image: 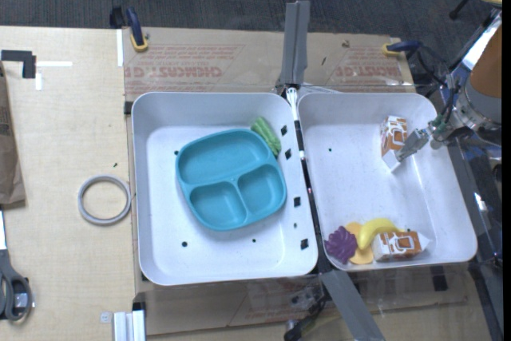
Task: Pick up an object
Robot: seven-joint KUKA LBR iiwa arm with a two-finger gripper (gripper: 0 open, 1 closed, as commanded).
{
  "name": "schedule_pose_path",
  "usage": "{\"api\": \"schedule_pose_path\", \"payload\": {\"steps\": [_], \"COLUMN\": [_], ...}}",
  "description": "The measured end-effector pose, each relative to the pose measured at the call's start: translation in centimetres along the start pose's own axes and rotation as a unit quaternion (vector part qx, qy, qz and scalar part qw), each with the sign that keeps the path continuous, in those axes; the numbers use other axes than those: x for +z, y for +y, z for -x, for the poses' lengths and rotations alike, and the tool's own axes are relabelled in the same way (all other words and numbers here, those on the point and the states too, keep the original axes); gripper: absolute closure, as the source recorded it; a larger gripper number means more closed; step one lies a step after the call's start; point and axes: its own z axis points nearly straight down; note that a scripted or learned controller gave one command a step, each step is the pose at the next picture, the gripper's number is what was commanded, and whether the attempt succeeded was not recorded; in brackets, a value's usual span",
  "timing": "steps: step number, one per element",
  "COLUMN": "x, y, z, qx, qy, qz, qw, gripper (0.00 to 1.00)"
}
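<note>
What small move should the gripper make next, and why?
Probably a short descent onto the small orange and white carton in the right white bin. The gripper sits right beside that carton near the bin's far right corner, and nothing shows between its fingers yet, so this is the closest object to pick up.

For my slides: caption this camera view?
Gripper beside a small carton in the right bin; blue tray left.

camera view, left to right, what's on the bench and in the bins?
Scissors → tape ring → blue divided plate → purple grape toy → banana → end effector
</note>
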Motion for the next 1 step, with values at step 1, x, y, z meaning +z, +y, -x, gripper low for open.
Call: {"api": "schedule_pose_path", "payload": {"steps": [1], "x": [4.86], "y": [6.85], "z": [1.67], "qx": [-0.02], "qy": [0.001], "qz": [-0.001], "qw": [0.9998], "gripper": [0.0]}}
